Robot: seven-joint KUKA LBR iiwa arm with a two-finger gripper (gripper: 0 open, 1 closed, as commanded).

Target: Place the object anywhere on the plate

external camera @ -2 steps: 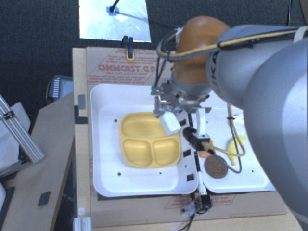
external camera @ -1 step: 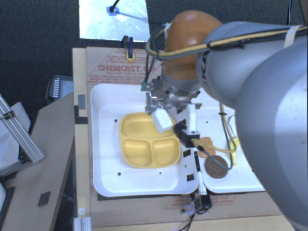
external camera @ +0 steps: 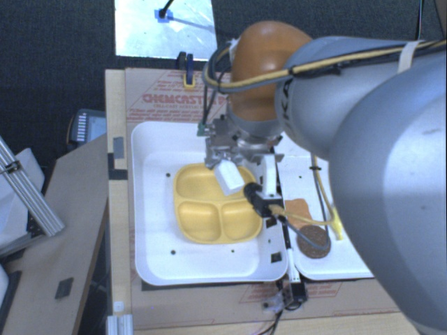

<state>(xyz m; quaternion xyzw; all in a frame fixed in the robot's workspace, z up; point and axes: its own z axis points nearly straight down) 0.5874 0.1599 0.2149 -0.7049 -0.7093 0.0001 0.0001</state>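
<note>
A yellow plate [external camera: 209, 206] with three compartments lies in the left white bin [external camera: 155, 187]. My gripper [external camera: 221, 158] hangs over the plate's far right rim, at the end of the grey arm with its orange band. The wrist hides whatever is beneath it. In the right bin [external camera: 348, 264], a brown round disc [external camera: 313, 240] lies near the front, and a tan flat piece [external camera: 299, 208] lies just behind it. Both are well to the right of the plate and apart from the gripper.
The arm's large grey body covers most of the right bin. A cardboard sheet [external camera: 164, 103] lies under and behind the bins. The ridge between the two bins runs just right of the plate.
</note>
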